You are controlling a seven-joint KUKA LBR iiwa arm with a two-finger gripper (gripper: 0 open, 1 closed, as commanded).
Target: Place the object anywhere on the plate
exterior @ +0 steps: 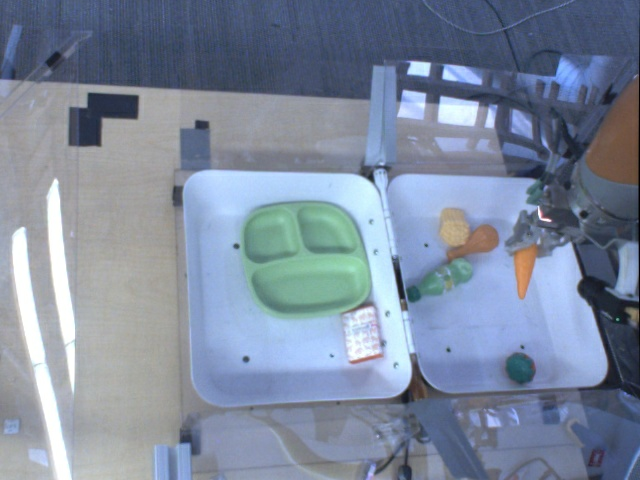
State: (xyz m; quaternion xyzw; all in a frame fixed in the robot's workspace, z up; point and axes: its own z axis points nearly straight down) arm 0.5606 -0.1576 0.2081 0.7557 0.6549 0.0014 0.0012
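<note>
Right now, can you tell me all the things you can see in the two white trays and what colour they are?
bins: two, white, side by side on the bench.
plate: one, green, three compartments, left bin.
packet: one, red and white, left bin, by the plate's lower right corner.
corn: one, yellow, right bin, top.
drumstick: one, orange-brown, beside the corn.
bottle: one, green, lying down, right bin.
carrot: one, orange, right bin, under the pincer.
ball: one, dark green, right bin, bottom.
pincer: one, grey, above the carrot's top.

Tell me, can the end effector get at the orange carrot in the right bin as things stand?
Probably yes. The end effector hangs right over the carrot at its top end, and nothing lies on the carrot or crowds it.
</note>
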